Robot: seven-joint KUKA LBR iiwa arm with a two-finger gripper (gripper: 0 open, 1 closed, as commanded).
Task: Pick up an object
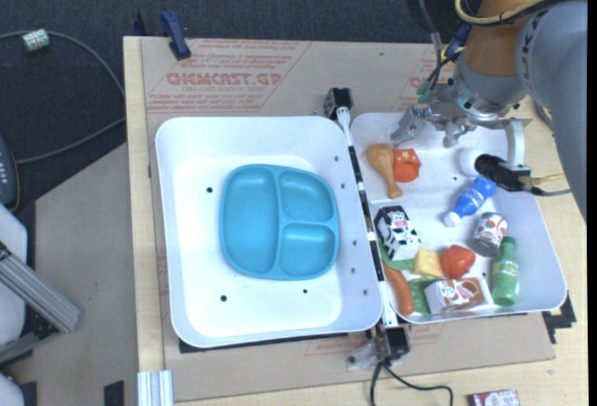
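The task names no single object; the candidates lie in the right-hand shallow white bin (550, 245). Nearest the gripper (431, 121), at its 7 o'clock, a tan plastic chicken drumstick (381, 160) touches a small orange-red block (407, 165). A blue and white bottle (470, 200) lies at the bin's centre. At its 5 o'clock sit a small printed can (490, 232) and an upright green bottle (505, 273). Along the bin's left wall run a black-and-white cow-patterned carton (397, 233), a yellow cheese wedge (427, 263), a red tomato (457, 259) and an orange carrot (399, 290).

The gripper hovers at the bin's 11 o'clock corner, nothing visibly between its fingers; whether they are spread, I cannot tell.

The left white bin (177, 208) holds a blue three-compartment plastic plate (278, 221).
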